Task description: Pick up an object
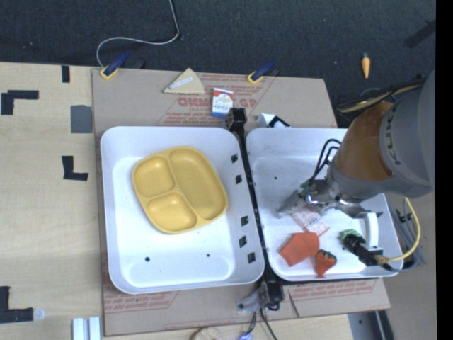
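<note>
Red printed lettering on the cardboard sheet (297,94) under the bins, just behind the left bin (113,190): partly covered and too blurred to read. Small red-and-white carton (222,103) standing on that lettering: print illegible. No other text legible.

Smooth, faintly glossy plastic for the yellow divided plate (180,188) and both white bins (117,211), matt brown cardboard (297,98) beneath, pale wood-look bench (42,218), dark rough carpet (283,20) behind.
</note>
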`<state>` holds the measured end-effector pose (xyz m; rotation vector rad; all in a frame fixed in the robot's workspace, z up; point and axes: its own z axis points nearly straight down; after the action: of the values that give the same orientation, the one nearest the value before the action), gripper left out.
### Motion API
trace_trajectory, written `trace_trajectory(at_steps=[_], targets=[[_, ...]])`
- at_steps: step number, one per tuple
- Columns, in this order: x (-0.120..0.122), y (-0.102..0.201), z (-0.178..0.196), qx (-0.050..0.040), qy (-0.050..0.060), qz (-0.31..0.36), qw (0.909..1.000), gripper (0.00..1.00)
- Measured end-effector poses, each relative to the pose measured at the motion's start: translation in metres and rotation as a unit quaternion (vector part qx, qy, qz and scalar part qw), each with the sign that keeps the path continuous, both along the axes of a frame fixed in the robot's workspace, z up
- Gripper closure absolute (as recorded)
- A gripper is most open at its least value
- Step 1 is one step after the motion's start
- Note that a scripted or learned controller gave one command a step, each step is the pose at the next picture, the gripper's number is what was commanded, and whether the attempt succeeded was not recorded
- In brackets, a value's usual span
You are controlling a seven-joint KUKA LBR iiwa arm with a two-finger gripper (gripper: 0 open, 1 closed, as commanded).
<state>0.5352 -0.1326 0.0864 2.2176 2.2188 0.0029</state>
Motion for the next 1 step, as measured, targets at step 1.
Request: trace_trajectory(at_steps=[1], targets=[[0.0008, -0.0004, 0.0101, -0.0006, -0.001, 0.000, 1.0000, 1.00]])
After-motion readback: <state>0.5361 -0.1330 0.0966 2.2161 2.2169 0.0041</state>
